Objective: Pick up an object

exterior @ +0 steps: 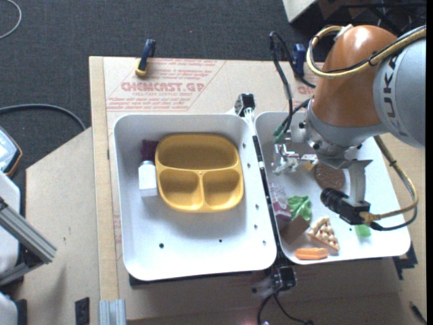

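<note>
While hanging low over the right bin (391, 202), well to the right of the yellow plate (198, 171), hides much of that bin: grey and orange arm (352, 66), with the gripper (287, 160) just right of the plate's upper right corner, past the wall between the bins. Cannot tell whether open or closed from this angle; nothing seen held.

Around the plate, the left bin (122, 181). Touching or nearly touching the plate's left edge, a small white bottle (147, 178).

Likeliest targets, all to the right of the plate and a little lower: a leafy green toy (299, 206), nearest; then a pale studded wedge (325, 234) further right and lower; a brown disc (329, 176) level with the plate's middle; an orange carrot-like piece (310, 253) lowest of all.

Probably light, hollow plastic throughout, stiff and fairly slick. Best taken across the narrow width: the wedge by its two long sides, the carrot across its middle. Flat disc likely awkward, lying low against the floor. Leafy piece irregular, apt to twist out. Crowded together, so risk of nudging a neighbour.
</note>
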Tool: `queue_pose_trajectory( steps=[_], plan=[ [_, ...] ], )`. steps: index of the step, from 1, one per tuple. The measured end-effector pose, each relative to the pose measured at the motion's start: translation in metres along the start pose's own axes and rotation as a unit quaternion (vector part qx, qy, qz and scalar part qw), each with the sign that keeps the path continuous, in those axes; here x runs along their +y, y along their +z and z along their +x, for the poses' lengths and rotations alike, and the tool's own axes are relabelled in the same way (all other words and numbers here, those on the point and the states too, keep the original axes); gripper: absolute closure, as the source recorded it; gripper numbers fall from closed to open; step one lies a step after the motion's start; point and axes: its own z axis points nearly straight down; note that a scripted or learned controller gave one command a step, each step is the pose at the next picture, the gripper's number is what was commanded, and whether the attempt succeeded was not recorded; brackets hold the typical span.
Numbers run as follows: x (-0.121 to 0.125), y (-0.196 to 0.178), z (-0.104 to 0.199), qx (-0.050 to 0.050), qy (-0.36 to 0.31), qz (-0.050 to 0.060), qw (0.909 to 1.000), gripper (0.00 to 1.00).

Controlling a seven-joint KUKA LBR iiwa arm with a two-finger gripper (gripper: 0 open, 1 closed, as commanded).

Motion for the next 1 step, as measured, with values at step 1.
queue_pose_trajectory(
  steps=[1],
  plan=[
    [-0.0089, 0.0137, 0.0045, -0.001, 0.002, 0.000, 1.0000, 1.00]
  ],
)
